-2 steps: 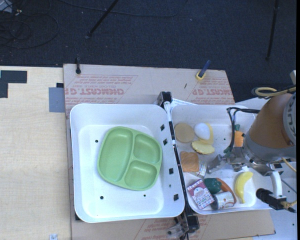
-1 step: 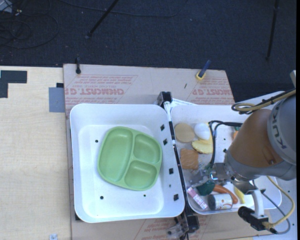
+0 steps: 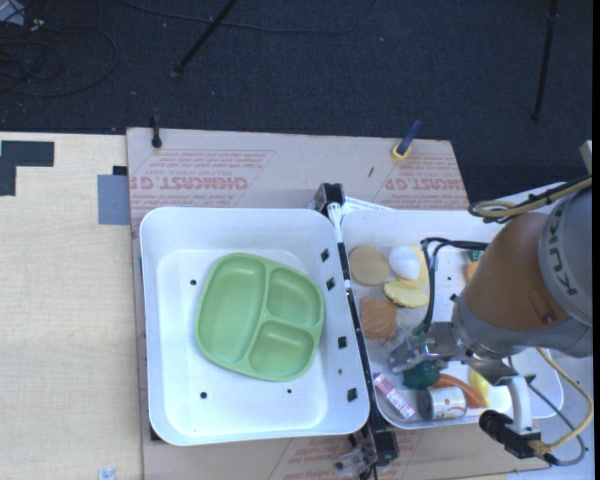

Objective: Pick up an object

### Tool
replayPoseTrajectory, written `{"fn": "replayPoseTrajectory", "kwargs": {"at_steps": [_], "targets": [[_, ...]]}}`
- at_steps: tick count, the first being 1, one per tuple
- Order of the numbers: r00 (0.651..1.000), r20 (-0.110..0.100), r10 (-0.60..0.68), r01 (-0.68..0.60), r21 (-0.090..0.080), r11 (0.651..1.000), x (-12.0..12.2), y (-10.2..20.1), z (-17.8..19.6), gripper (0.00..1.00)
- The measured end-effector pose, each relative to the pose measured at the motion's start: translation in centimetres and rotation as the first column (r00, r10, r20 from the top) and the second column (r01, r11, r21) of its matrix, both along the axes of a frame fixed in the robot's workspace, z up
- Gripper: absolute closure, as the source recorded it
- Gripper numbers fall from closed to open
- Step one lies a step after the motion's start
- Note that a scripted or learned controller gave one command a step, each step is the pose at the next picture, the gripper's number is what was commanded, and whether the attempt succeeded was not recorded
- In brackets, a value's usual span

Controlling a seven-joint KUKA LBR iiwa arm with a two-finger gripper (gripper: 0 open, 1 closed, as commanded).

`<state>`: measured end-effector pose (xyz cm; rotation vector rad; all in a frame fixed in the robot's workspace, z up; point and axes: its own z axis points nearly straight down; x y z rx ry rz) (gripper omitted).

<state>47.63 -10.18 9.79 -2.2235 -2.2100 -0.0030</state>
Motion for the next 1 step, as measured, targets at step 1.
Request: {"fn": "replayPoseTrajectory", "kwargs": {"at_steps": [1], "targets": [[1.0, 0.0, 0.007, -0.007, -0.006, 1.0, 9.67, 5.03, 8.91, 1.0]]}}
